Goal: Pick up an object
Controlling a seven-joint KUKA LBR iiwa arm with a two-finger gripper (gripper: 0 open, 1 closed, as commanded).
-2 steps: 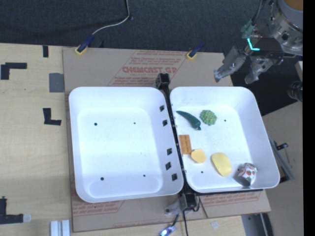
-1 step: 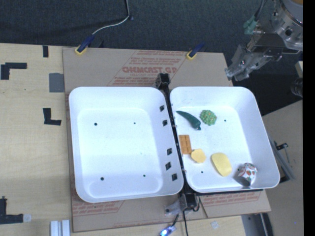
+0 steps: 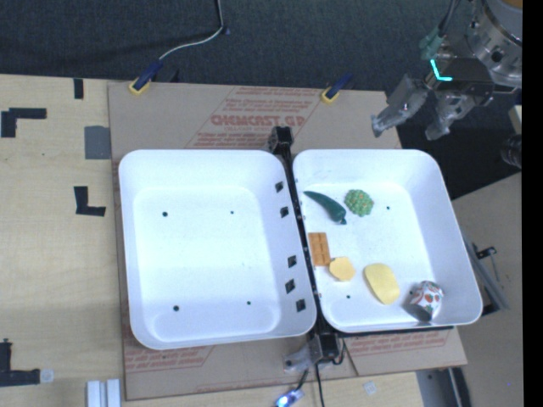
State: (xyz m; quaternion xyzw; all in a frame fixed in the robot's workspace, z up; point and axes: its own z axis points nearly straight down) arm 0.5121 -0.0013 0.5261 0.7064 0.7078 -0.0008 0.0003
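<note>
A: Where's the arm?
B: The gripper (image 3: 417,114) hovers above the right bin (image 3: 441,195), fingers spread, holding nothing.
A: And the objects?
B: Inside it: yellow piece (image 3: 383,283), green ball (image 3: 359,202), dark pepper (image 3: 325,205).

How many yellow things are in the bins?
2, both in the right bin: a small round yellow piece near the divider beside the orange block, and a bigger yellow oval toward the near edge, next to the grey and red die-like object. None look hidden.
</note>
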